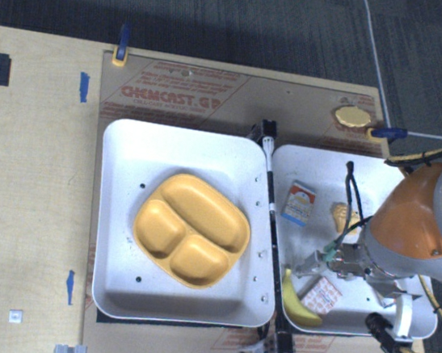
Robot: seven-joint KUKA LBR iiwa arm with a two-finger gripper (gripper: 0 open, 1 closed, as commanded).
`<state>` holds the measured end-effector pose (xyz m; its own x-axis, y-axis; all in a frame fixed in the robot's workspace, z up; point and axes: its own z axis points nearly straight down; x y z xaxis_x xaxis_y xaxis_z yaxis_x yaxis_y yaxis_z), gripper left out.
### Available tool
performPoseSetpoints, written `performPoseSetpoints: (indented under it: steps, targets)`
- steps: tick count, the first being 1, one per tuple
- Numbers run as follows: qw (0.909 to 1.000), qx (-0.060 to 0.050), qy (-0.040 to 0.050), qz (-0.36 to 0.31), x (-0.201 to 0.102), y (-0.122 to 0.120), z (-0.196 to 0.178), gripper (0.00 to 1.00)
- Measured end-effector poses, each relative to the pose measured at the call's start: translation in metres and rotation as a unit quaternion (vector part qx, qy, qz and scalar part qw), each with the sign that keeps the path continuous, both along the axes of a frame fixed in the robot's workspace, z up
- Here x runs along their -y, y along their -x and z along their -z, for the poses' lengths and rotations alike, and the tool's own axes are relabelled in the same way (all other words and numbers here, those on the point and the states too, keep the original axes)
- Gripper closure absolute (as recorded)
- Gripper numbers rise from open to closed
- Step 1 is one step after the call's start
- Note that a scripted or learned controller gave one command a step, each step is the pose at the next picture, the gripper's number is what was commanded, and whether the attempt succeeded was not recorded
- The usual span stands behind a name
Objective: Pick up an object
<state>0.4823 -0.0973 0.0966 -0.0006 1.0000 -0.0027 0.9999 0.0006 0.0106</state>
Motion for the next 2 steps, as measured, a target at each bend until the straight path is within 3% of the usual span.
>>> performPoseSetpoints:
  steps: [2]
  targets:
    - [1.0,-0.004,-0.0005,0.001,-0.0039,0.0021,0.0106,0.0]
